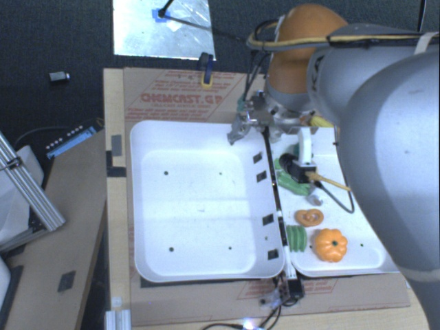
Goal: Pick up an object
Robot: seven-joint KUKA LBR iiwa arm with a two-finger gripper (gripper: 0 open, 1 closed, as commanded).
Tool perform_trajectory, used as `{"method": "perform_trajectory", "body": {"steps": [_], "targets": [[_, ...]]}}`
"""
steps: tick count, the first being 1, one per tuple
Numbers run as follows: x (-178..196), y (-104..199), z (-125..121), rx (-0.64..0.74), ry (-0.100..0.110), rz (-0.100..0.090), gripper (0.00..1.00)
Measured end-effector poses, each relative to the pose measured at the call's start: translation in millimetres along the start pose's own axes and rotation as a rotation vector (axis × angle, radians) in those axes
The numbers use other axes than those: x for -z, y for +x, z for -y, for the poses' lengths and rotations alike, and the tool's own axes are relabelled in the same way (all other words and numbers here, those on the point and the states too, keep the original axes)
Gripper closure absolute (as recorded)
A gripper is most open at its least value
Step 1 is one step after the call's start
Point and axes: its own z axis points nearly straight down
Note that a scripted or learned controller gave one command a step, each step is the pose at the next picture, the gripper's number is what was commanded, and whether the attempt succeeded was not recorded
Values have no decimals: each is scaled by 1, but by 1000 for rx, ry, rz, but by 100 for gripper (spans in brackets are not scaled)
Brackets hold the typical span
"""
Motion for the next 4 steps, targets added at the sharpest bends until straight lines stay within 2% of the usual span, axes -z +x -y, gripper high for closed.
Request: {"method": "perform_trajectory", "body": {"steps": [1, 2, 3, 4], "targets": [[-87, 65, -15, -3, 14, 0, 0], [-104, 97, 53, -5, 18, 1, 0], [-103, 165, 116, -2, 16, -1, 0], [-101, 129, 161, -14, 14, 3, 0]]}}
